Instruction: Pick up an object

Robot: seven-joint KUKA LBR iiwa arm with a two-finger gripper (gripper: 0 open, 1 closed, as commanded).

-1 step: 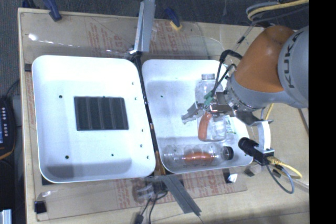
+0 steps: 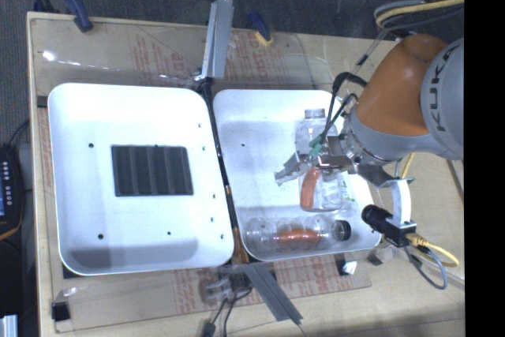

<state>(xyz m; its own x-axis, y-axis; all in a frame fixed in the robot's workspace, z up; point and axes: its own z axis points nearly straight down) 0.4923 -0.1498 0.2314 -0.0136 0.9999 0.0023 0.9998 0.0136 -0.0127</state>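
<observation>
My gripper (image 2: 310, 167) hangs over the middle of the right bin (image 2: 252, 122), with the arm's orange band (image 2: 398, 91) behind it on the right. Directly beneath the gripper is a small orange object (image 2: 309, 188), standing roughly on end. I cannot tell whether it is touching the gripper. A clear plastic bottle (image 2: 314, 129) sits just behind the gripper, and another clear item (image 2: 336, 192) lies to the right of the orange object. Along the bin's front wall lies a clear bottle (image 2: 293, 234) with orange contents and a dark cap.
The left bin (image 2: 79, 130) holds a dark ribbed rectangular block (image 2: 152, 170) at its centre. A metal bar (image 2: 216, 35) stands behind the seam between the bins. Blue clamps (image 2: 79, 10) grip the bench's back edge. Cables (image 2: 422, 252) trail at the front right.
</observation>
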